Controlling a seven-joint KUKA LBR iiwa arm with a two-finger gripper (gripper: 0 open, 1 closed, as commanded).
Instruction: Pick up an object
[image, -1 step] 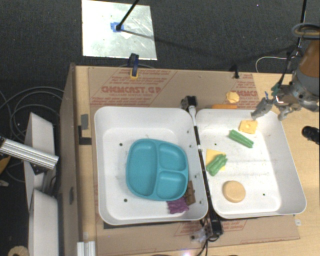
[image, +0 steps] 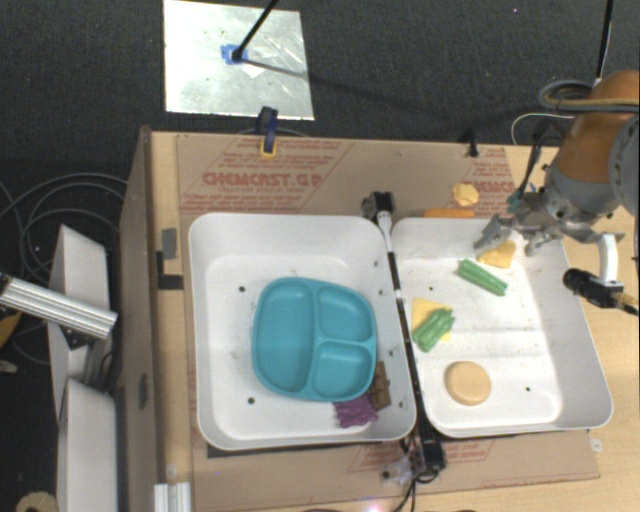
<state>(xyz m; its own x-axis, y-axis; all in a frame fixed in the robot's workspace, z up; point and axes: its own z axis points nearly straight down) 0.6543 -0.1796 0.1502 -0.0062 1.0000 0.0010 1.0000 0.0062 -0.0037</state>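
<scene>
Nearest the camera, in the left white bin (image: 215, 300): small purple crumpled piece (image: 352, 411) and dark brown block (image: 380, 390), both against the near edge of a turquoise plastic divided plate (image: 313, 340) with three compartments, lying flat mid-bin. In the right white bin (image: 560, 350), near end: round tan disc-shaped item (image: 467, 382), flat on the floor. Further in: short green ridged pieces (image: 433, 327) overlapping a pale yellow wedge (image: 425, 309), close to the divider between the bins. Beyond these: long green ridged stick (image: 483, 277), lying at a slant, apart from the rest. At the far end of the same bin: yellow chunky piece (image: 499, 254), directly under the metal two-finger gripper (image: 515, 238) of the grey and orange arm; fingers spread either side of it, opening width hard to judge, grasp not confirmed. Beyond the bin rim, on the brown cardboard sheet (image: 260, 170): small yellow lump (image: 465, 193) and thin orange strip (image: 449, 212). Farthest back: shiny silver sheet (image: 237, 58) on dark carpet.
</scene>
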